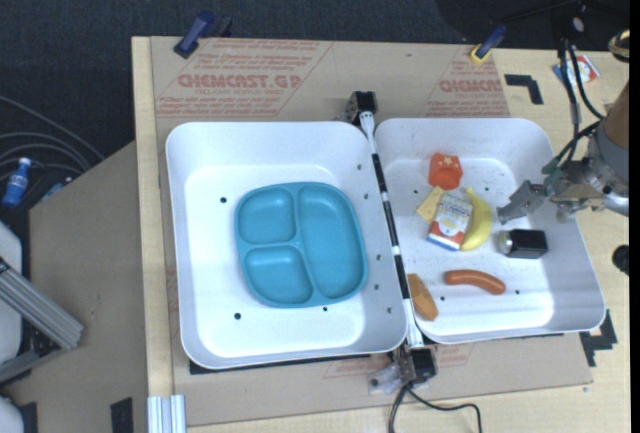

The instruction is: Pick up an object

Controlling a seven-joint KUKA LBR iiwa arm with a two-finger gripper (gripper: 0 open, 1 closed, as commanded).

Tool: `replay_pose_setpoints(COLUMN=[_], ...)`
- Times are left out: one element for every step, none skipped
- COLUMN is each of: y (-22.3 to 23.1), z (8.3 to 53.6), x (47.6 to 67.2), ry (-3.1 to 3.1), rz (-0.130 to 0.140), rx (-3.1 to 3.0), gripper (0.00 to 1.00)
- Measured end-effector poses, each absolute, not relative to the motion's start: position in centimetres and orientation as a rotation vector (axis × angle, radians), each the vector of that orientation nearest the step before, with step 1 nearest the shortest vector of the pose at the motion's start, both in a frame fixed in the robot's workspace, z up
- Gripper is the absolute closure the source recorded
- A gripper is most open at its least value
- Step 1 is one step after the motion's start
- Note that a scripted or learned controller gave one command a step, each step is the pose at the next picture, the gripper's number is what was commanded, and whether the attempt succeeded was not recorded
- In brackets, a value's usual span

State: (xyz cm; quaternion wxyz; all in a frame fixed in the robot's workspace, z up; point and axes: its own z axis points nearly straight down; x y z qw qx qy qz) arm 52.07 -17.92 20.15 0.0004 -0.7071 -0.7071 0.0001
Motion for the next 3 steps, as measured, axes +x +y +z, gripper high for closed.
replay_pose_setpoints(y=[-16.6,-16.6,-9.8], z=[8.4,9.5,19.1], x=[56.8,56.9,60.8], ry=[-2.222,-2.222,-2.224], rz=[0.001,-0.001,-0.003], rx=[-2.22,-2.222,-2.22], gripper=[0.0,1.0,1.0])
